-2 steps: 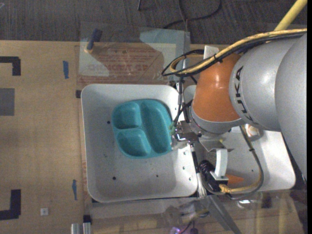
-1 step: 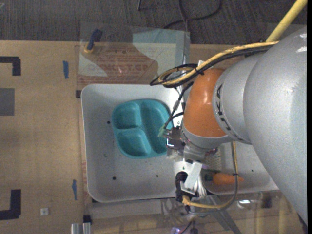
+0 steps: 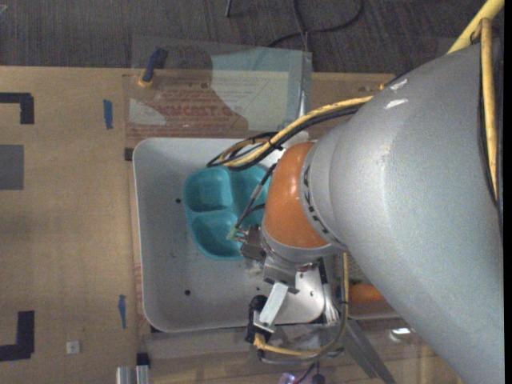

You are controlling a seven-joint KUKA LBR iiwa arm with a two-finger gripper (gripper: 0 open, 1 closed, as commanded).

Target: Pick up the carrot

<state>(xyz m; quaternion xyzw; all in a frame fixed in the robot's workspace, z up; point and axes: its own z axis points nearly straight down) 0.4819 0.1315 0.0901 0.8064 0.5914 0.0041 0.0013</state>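
Whether the gripper (image 3: 298,294) is released or clenched is not showing here: the arm's grey bulk and the orange band (image 3: 292,206) above the wrist are covering it from above. The gripper is hanging low in the frame, a little right of centre, over the lower right part of the white bin (image 3: 160,238), close to that bin's bottom rim.

The carrot (image 3: 366,293) is peeking out as a small orange sliver in the lower right of the frame, just right of the gripper and apart from it. The arm (image 3: 424,214) is hiding most of it. It is lying past the right wall of the white bin, seemingly in the neighbouring bin, though the arm is covering too much of that side to be sure. Nothing is showing in the gripper's grasp.

A teal divided dish (image 3: 212,214) is sitting in the middle of the white bin, its right side passing under the wrist. A clear plastic sheet (image 3: 224,86) is lying on the bench (image 3: 64,230) just above the bin. Strips of blue tape (image 3: 108,114) are sticking to the bench at the left, and a black cable (image 3: 324,6) is looping across the dark floor at the top of the frame.
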